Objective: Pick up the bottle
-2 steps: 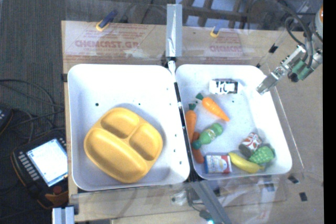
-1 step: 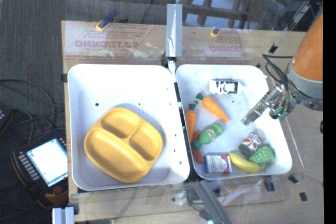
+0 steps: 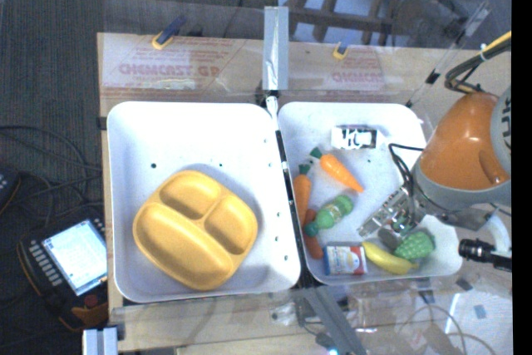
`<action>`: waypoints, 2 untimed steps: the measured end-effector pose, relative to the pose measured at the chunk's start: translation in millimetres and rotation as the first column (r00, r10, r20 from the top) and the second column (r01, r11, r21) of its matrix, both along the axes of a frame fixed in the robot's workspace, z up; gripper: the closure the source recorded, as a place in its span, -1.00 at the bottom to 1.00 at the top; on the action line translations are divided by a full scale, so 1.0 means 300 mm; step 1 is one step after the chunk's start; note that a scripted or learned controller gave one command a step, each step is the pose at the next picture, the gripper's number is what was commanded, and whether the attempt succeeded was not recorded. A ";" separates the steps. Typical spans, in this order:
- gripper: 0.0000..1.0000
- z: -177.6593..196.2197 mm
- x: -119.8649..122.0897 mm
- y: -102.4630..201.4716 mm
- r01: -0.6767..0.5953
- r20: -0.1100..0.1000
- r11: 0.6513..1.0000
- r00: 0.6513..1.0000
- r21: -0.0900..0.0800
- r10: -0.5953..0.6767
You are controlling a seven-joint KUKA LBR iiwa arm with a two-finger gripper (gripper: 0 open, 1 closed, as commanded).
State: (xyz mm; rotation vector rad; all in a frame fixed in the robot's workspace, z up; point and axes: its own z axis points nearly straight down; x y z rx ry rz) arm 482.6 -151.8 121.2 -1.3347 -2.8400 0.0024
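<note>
Grey arm (image 3: 465, 162) from the right, hand (image 3: 389, 216) low.

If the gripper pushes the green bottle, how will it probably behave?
The green bottle lies on its side and looks rounded, so it may roll. It seems small plastic, probably light and stiff. Carrots close beside it may block it.

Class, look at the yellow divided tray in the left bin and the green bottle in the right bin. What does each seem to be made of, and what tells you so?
Yellow divided tray: probably moulded plastic, smooth and slightly glossy, with soft highlights on rounded compartments. Green bottle: likely toy plastic, with even bright colour and faint sheen; too small to be sure.
</note>
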 end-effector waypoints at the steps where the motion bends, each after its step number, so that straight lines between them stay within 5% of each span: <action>1: 1.00 -0.053 0.002 -0.027 -0.211 0.000 0.978 0.978 0.000 0.211; 2: 1.00 -0.081 0.006 -0.074 -0.324 0.004 0.946 0.946 0.001 0.324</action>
